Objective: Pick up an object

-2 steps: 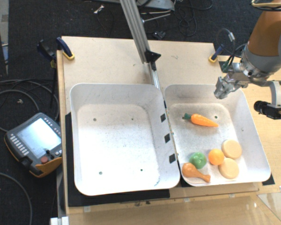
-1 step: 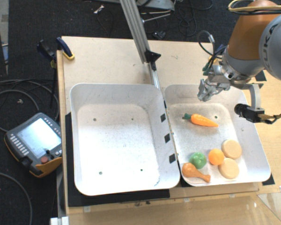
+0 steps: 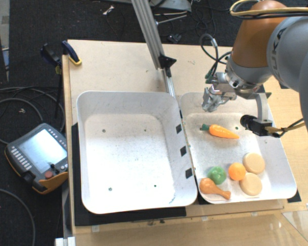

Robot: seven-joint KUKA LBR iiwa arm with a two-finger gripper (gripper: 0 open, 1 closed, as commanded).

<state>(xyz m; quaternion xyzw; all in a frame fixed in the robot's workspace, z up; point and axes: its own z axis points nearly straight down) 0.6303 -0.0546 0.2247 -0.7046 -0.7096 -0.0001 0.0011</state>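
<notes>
My gripper (image 3: 211, 104) hangs over the far end of the right bin (image 3: 285, 163), above and a little left of an orange carrot (image 3: 223, 131) with a green top. Nothing shows between its fingers. Toward the bin's near end lie a green round piece (image 3: 216, 175), an orange ball (image 3: 236, 171), two pale tan round pieces (image 3: 254, 163) (image 3: 251, 184), and a tan drumstick-shaped piece (image 3: 213, 188).
The left bin (image 3: 124, 147) stands beside the right one, with a shared raised wall between them. A slanted metal pole (image 3: 150, 27) rises behind the bins. A teach pendant (image 3: 38, 158) lies on the floor at the left.
</notes>
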